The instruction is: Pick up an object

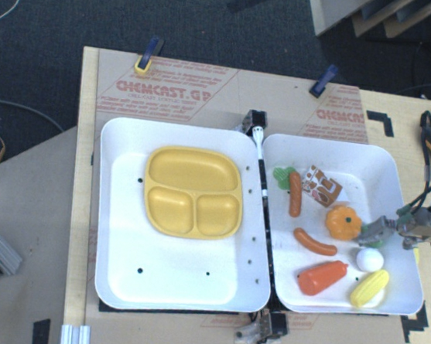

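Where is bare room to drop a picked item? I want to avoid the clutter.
The left white bin has bare floor below the yellow divided plate. The right white bin is crowded with toy food; free patches lie at its top edge and lower-left corner.

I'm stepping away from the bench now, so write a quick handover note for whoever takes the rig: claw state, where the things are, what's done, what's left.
Claw: low at the right bin's right side, between the orange fruit and the white egg; nothing seen held.
Right bin also holds: two sausages, carrot, corn, green piece, brown-and-white block.
Left bin: yellow divided tray.
Done: arm brought in over the toys.
Left: grasp one object and lift it clear; probably the orange fruit or egg, being nearest.
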